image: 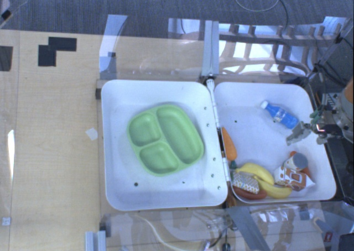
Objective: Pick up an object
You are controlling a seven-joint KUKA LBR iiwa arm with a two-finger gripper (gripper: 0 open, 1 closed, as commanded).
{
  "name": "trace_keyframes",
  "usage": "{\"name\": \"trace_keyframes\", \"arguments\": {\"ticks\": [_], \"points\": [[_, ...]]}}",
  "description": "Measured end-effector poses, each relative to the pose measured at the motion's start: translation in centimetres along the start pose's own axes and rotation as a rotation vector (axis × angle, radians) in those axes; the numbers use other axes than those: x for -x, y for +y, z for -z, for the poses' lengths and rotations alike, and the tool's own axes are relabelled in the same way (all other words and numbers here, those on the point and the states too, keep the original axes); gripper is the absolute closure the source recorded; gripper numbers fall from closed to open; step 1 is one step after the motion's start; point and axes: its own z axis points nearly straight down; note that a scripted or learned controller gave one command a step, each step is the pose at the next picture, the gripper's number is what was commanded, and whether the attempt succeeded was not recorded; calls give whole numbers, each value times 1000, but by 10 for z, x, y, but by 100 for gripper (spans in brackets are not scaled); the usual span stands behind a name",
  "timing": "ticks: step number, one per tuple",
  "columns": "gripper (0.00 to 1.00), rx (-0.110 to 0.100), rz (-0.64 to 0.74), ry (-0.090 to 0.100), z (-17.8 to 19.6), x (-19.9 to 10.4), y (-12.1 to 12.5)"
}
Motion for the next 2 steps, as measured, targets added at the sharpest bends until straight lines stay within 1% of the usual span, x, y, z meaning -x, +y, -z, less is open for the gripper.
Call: {"name": "trace_keyframes", "arguments": {"ticks": [1, 2], "points": [[100, 6, 4, -1, 11, -1, 2], [100, 3, -15, -1, 98, -28, 22]]}}
